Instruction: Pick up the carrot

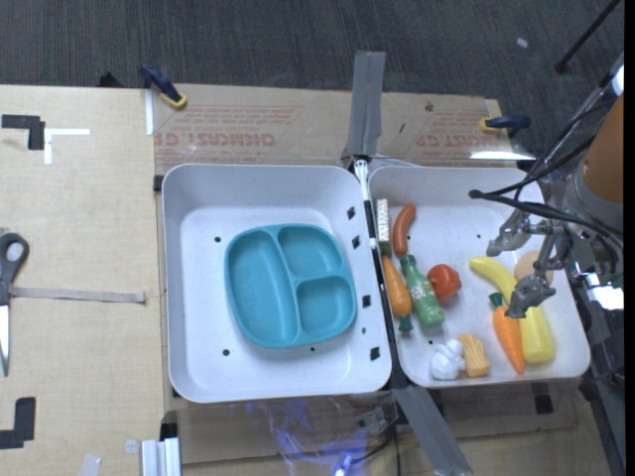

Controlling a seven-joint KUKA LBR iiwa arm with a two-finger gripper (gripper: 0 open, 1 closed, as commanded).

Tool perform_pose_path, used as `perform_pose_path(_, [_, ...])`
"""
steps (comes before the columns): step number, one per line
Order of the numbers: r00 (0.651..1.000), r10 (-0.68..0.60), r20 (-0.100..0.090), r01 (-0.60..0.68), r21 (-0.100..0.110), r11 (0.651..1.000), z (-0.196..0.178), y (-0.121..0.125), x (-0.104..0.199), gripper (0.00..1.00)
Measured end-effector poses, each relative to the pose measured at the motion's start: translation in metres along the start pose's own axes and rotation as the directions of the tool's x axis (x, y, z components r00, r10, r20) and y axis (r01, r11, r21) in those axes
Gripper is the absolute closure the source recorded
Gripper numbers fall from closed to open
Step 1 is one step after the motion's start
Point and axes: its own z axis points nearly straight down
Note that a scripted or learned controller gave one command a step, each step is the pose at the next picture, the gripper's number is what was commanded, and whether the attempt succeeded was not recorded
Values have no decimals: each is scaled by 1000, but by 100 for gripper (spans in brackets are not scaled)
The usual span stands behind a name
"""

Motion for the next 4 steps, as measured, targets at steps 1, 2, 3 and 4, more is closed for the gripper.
perform_pose_path(1, [1000, 7, -2, -7, 0, 1000, 149, -35, -8, 0])
perform_pose_path(2, [985, -175, 0, 175, 0, 985, 159, -10, 21, 0])
perform_pose_path(3, [984, -179, 6, 179, 4, 984, 149, -10, 18, 100])
perform_pose_path(4, [983, -182, 11, 182, 6, 983, 139, -10, 15, 100])
